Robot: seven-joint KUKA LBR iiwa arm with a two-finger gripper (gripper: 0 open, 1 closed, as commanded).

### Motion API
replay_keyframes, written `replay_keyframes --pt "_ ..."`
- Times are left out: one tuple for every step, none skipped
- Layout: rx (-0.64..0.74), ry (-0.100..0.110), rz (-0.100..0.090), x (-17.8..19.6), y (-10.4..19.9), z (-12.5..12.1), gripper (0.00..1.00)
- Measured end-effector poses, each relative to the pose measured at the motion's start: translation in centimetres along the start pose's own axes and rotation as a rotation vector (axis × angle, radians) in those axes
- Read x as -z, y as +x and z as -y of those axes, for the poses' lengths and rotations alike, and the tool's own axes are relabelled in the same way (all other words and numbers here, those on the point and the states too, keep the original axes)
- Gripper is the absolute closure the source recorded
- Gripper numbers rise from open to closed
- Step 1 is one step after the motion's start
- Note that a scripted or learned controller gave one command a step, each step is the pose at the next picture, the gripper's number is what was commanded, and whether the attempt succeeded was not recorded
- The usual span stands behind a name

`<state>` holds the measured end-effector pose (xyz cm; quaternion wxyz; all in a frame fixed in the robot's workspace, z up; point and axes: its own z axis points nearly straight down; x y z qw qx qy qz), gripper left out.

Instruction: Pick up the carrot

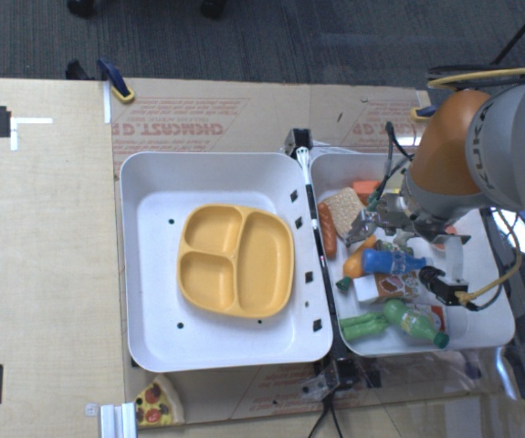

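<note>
The carrot (353,265) is a short orange piece with a green tip, lying at the left side of the right bin (481,340). A blue bottle (395,261) lies against its right end. My gripper (370,227) hangs just above and slightly right of the carrot, over the pile of toys. The grey arm with its orange band (452,144) reaches in from the right and hides part of the bin behind it. Nothing shows between the gripper and the carrot that tells of a hold.
A yellow divided plate (236,261) lies in the left bin (143,245). The right bin also holds a reddish sausage (326,230), a speckled toast slice (343,209), a white block (365,288), a green pea pod (364,325) and a green bottle (414,322). A toy pizza slice (155,404) lies outside the bins.
</note>
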<state>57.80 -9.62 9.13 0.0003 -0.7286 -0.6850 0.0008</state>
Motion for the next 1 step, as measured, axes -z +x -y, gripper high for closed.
replay_keyframes --pt "-0.003 -0.002 0.000 0.95 -0.06 -0.12 1.00"
